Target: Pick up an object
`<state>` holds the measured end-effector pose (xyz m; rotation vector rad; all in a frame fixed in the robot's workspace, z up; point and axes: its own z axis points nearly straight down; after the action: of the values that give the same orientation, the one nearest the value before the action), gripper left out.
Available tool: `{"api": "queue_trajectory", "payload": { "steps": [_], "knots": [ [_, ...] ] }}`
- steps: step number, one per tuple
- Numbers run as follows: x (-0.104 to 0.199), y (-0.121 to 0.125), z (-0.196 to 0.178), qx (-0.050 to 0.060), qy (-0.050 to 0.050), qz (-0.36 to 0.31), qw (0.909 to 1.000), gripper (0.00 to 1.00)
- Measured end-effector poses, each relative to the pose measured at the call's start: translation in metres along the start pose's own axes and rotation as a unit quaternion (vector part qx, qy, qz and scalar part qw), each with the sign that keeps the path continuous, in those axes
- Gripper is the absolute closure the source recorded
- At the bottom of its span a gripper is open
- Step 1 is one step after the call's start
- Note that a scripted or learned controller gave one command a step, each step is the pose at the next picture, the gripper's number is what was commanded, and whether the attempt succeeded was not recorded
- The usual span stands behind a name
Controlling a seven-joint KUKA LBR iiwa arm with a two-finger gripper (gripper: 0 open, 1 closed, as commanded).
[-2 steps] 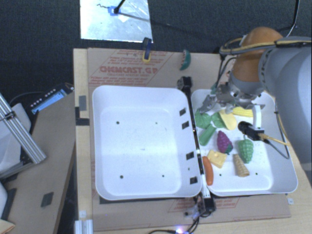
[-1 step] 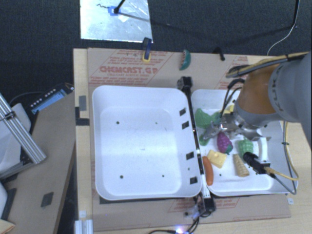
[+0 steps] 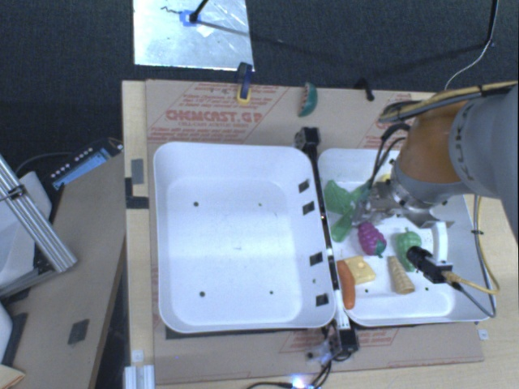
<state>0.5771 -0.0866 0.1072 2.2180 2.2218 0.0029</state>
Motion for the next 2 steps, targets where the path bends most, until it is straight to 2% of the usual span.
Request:
{"api": "queue_trajectory", "payload": {
  "steps": [1, 2],
  "knots": [
    [0.003, 0.097, 0.022, -0.004, -0.001, -0.003, 1.0, 1.0],
    [0.06, 0.096, -0.15, -0.009, 0.001, -0.005, 1.0, 1.0]
  ]
}}
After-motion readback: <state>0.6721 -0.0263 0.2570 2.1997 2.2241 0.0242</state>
